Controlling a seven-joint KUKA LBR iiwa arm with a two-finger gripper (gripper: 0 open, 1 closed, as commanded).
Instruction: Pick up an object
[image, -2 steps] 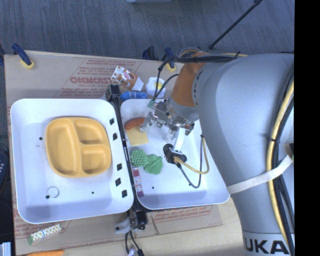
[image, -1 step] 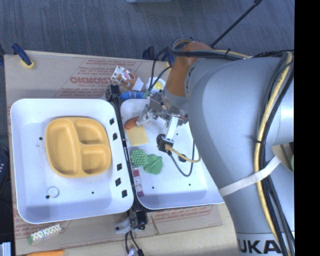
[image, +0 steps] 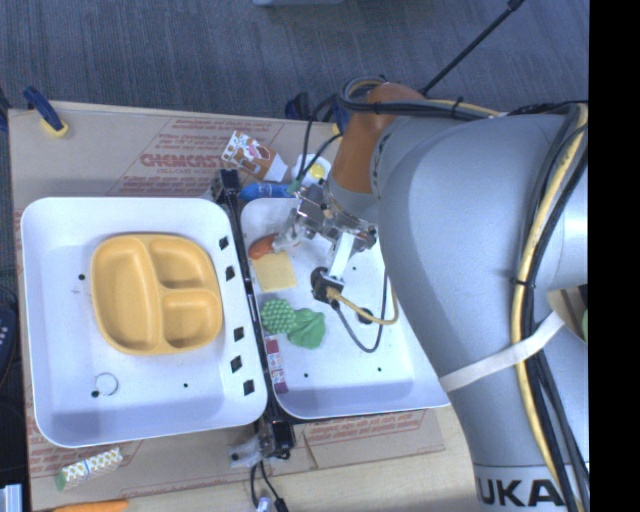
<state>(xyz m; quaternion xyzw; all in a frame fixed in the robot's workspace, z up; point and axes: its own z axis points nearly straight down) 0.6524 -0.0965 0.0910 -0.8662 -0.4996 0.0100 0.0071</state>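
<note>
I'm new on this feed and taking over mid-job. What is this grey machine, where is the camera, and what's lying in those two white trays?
One camera looks down at a slant on a bench. The grey arm reaches in from the right; its gripper is low in the right bin, near a yellow slice. Nothing visibly sits between its fingers. That bin also has a green leafy toy and a small red-orange piece. The left bin holds a yellow divided plate.
</note>
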